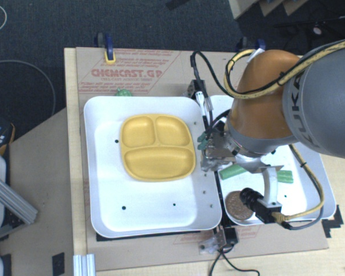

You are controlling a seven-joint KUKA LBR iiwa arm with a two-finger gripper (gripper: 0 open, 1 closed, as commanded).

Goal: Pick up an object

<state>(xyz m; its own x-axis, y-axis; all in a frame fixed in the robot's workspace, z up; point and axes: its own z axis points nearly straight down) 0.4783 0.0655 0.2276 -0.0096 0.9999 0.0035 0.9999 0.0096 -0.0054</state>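
My wrist hangs over the right bin (310,180), above the green block (232,171). Step: approach. Finger state: cannot tell. Next: descend squarely.

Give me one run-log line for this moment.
arm: over right bin | claw: near divider, grip unclear | yellow tray: left bin, untouched | green pieces, brown disc: right bin

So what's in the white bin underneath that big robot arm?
The right bin holds green pieces, another green piece, and a brown round object near the front. The arm covers most of that bin, so anything under it cannot be seen.
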